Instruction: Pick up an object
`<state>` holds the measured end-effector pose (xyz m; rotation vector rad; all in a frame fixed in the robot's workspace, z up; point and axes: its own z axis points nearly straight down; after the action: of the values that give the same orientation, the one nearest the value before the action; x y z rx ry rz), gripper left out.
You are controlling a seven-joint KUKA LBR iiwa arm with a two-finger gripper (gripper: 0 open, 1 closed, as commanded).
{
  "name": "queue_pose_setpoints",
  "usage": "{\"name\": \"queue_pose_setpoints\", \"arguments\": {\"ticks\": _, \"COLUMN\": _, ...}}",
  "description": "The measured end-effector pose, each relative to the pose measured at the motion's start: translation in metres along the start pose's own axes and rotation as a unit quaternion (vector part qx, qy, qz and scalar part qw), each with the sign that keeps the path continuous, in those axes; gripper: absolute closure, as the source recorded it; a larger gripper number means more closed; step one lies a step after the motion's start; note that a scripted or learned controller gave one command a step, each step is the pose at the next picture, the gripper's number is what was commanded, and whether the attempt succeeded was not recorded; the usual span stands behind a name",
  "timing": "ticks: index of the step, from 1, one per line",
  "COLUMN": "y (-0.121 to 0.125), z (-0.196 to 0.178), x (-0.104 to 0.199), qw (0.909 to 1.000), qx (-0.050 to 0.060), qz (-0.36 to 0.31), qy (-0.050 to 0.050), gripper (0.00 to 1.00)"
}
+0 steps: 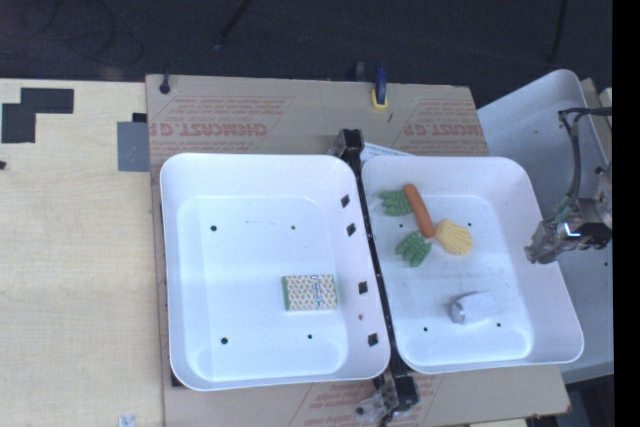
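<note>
Right bin (520, 185), centre-right of the frame: an orange carrot (418, 209) lies among green leafy pieces (412, 249), a yellow piece (454, 237) touching its lower end, and a grey object (472, 306) lies apart below. Left bin (180, 215): a small patterned green-and-white block (310, 292) lies alone on open floor, lower centre. The gripper (562, 237) hangs outside the right bin's right rim; whether its jaws are parted or closed cannot be told.

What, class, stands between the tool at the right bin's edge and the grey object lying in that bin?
Nothing visible does. The tool sits at the right bin's right rim, and the grey object lies lower left of it on bare floor. The carrot and yellow piece lie farther up, off that line.
</note>
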<state>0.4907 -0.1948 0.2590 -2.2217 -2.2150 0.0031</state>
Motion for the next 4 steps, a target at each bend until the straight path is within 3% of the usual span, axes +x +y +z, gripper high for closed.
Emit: {"name": "queue_pose_setpoints", "arguments": {"ticks": 4, "y": -0.002, "z": -0.037, "x": -0.005, "qw": 1.0000, "qx": 0.003, "qz": 0.002, "qy": 0.001, "gripper": 1.00}}
